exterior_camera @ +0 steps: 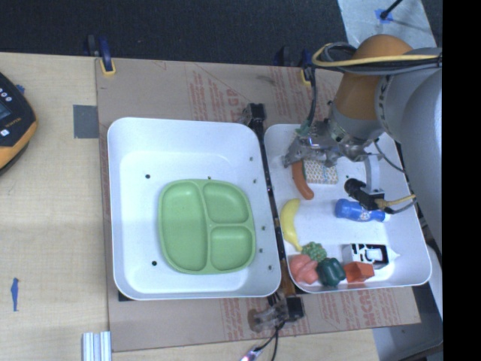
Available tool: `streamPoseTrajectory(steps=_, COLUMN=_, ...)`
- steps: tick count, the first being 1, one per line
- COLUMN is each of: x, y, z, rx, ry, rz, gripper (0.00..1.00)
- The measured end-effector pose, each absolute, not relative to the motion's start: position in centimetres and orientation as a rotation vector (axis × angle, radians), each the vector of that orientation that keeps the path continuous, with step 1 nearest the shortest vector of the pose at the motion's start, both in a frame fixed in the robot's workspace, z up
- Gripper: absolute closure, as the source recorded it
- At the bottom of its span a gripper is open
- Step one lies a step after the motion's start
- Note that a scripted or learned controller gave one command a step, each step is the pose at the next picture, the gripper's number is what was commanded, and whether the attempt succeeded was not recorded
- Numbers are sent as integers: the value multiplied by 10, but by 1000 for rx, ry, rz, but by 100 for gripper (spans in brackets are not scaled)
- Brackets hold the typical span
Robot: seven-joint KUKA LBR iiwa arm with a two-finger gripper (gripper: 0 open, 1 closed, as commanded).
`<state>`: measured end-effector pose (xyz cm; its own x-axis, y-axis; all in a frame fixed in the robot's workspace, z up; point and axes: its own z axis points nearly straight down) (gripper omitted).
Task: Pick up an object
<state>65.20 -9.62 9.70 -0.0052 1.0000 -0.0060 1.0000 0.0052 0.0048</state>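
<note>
My gripper (322, 155) hangs low over the back of the right bin (412, 241). Right under it lie an orange-red sausage (302, 181) and a tan waffle-like piece (324, 174). I see nothing held in the gripper. Further forward in the same bin lie a yellow banana (290, 222) along the left wall and a blue toy (359, 211) in the middle. At the front sit a broccoli piece (313, 251), a pink-red item (303, 268), a dark green item (331, 272), an orange-red block (358, 271) and a black-and-white card (370, 254).
The left bin (128, 201) holds a green divided plate (205, 226). The arm's grey body and orange band (379, 51) loom over the right bin's back right corner. A yellow and black device (11, 122) lies at the bench's far left.
</note>
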Motion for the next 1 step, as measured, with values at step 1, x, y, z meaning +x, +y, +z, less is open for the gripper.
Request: streamPoseTrajectory(steps=1, x=648, y=-96, z=98, rx=2206, ry=2217, rz=6, gripper=0)
